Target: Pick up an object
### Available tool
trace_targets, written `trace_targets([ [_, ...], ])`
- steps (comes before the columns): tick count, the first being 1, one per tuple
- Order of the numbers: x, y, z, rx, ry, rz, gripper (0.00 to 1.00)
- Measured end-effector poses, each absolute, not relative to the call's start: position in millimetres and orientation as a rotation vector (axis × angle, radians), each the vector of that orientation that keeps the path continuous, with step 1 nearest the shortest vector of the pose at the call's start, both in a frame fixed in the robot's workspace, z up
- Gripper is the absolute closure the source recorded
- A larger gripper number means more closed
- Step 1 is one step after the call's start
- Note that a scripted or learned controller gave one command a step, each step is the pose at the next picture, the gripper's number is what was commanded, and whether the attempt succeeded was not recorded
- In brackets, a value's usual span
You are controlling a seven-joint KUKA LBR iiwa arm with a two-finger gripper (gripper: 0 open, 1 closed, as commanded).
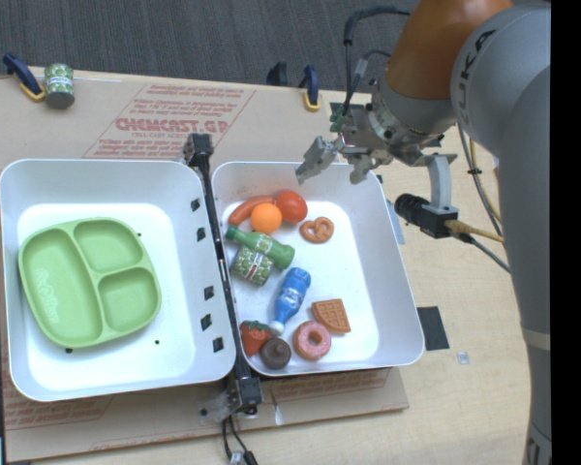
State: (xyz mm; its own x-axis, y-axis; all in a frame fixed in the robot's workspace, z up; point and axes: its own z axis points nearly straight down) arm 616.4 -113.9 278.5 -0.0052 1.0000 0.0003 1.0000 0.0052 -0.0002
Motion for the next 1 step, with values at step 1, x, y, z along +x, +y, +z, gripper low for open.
trace_targets([
  [1, 594.3, -91.9, 212.6, -2.211, -2.227, 0.006, 0.00],
])
